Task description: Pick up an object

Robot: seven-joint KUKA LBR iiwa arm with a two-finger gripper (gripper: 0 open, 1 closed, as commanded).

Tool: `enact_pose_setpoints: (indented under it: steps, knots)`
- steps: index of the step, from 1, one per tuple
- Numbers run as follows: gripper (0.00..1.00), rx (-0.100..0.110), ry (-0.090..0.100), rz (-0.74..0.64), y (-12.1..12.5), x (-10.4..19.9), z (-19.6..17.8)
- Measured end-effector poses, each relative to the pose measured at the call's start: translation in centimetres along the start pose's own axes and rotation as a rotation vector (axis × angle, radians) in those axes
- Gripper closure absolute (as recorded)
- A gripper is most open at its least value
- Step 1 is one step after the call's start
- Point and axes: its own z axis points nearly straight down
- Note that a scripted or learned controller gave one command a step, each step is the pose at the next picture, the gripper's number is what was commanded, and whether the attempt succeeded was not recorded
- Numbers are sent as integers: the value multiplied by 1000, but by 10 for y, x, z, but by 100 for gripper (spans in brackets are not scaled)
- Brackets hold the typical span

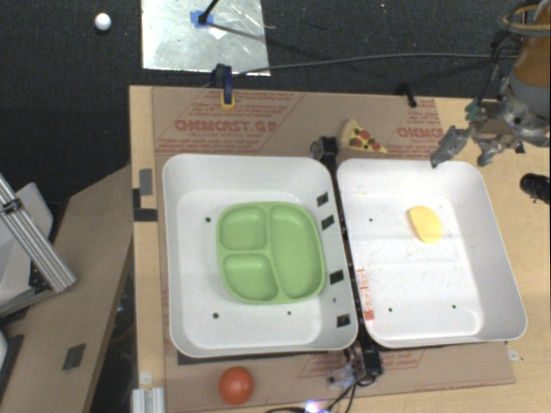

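Note:
A small yellow block [424, 224] lies in the right white bin [482, 317], toward its far right part. A green sectioned plate [270, 252] sits in the middle of the left white bin [185, 317]. My gripper [469, 147] hangs above the right bin's far right corner, up and to the right of the yellow block. Its two fingers [446, 151] are spread apart with nothing between them.
A toy pizza slice [362, 138] lies on the cardboard just beyond the bins. An orange-red ball [235, 385] rests on the bench in front of the left bin. A metal rail [30, 239] slants in at the left edge.

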Motion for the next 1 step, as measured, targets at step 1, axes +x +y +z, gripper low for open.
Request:
enact_pose_setpoints:
  steps: [1]
  knots:
    - [0,-11,-2,-2,2,0,-7]
